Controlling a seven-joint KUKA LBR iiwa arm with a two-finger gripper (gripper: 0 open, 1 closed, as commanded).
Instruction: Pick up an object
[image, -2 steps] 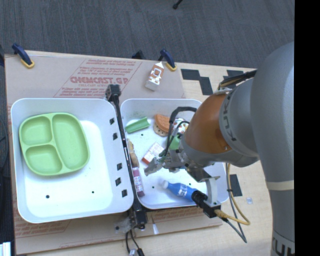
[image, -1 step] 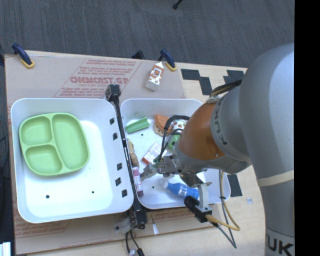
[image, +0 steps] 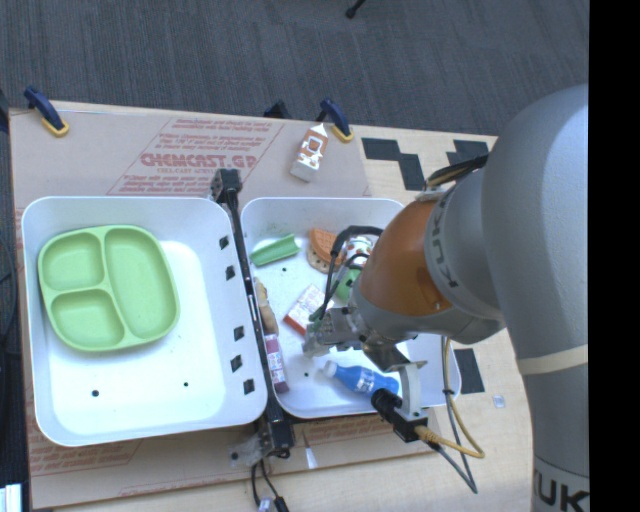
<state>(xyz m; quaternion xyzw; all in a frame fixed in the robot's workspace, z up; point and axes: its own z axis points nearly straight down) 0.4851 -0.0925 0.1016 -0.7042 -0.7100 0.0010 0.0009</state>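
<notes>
**Camera view: arm low over the right bin**

Camera view shows the gripper (image: 325, 335) down among clutter in the right bin (image: 300, 400), near a red-and-white carton (image: 303, 310) and a blue bottle (image: 362, 379); its grip state cannot be told. Cardboard (image: 200, 155) covers the bench. The left bin (image: 130, 400) holds a green divided plate (image: 105, 288).

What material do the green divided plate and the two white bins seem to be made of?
Green divided plate: probably moulded plastic, matte, with soft rounded compartment edges. Left bin and right bin: likely thin formed plastic, smooth and slightly glossy, with rounded corners.
</notes>
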